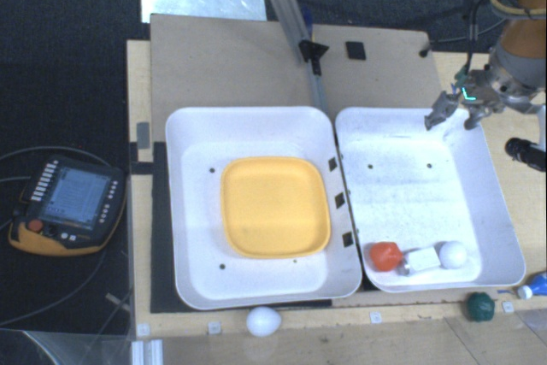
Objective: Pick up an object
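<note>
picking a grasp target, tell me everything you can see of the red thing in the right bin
The red object is small, rounded and lumpy, orange-red with a soft sheen, perhaps rubber or plastic. It lies on the floor of the right bin, in the near left corner close to the wall. On its right it meets a small white block, which leads to a white ball. The gripper hovers over the bin's far rim, well apart from it.
</note>
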`<state>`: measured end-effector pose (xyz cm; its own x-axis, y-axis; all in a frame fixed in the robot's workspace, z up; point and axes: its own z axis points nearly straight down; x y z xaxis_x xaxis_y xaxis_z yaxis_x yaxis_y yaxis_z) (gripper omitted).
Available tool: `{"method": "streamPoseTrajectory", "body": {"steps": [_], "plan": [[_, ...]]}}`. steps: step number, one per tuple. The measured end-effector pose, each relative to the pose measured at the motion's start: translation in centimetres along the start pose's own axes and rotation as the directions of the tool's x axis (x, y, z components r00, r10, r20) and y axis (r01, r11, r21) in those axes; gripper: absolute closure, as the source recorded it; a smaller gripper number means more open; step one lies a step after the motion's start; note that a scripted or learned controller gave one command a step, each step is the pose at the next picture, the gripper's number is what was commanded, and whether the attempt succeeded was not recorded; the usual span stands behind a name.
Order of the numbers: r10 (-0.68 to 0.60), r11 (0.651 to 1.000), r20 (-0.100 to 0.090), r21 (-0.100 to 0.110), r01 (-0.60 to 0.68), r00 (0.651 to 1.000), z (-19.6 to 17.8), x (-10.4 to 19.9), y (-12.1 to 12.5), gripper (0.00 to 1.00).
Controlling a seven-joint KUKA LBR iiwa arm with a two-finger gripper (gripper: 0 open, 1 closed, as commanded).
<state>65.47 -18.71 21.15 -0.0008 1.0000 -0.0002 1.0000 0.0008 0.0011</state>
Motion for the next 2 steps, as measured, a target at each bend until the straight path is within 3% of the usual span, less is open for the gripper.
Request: {"method": "streamPoseTrajectory", "body": {"steps": [1, 2], "plan": [[0.0, 1.0, 0.0, 0.0, 0.0, 1.0, 0.0, 0.0, 0.0, 0.0], [0.001, 1.0, 0.0, 0.004, -0.001, 1.0, 5.4, -0.9, -0.5, 0.0]]}}
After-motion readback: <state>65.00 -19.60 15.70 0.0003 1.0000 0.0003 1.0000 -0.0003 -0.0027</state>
